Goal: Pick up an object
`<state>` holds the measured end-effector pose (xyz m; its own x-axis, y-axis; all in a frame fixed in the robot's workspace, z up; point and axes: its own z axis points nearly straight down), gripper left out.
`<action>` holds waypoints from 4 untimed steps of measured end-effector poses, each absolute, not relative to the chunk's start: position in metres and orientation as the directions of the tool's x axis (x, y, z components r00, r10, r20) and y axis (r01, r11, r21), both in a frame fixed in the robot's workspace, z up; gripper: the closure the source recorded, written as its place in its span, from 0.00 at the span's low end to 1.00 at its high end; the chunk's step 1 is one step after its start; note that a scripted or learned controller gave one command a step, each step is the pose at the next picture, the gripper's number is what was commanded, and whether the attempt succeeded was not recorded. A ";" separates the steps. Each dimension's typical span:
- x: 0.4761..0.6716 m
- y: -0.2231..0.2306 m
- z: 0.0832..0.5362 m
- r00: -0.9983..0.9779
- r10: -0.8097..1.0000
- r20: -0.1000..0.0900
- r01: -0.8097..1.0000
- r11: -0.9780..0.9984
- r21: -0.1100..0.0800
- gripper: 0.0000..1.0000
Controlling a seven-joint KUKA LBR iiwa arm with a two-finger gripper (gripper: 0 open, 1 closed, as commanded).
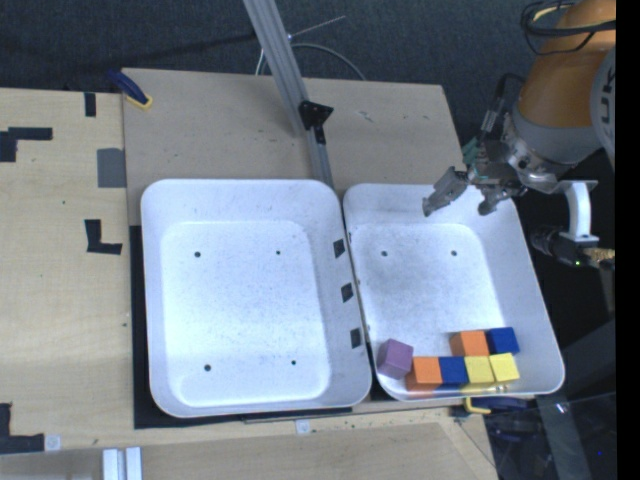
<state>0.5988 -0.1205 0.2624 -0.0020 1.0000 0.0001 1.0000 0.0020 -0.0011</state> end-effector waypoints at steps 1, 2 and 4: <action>0.636 -0.100 0.165 -0.003 1.000 0.000 1.000 0.003 -0.008 0.00; 0.597 -0.074 0.193 -0.003 1.000 0.001 1.000 0.003 -0.003 0.00; 0.563 -0.040 0.192 -0.001 1.000 0.000 1.000 0.001 -0.004 0.00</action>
<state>0.5627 -0.0397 0.1916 -0.0013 1.0000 0.0000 1.0000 0.0013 -0.0040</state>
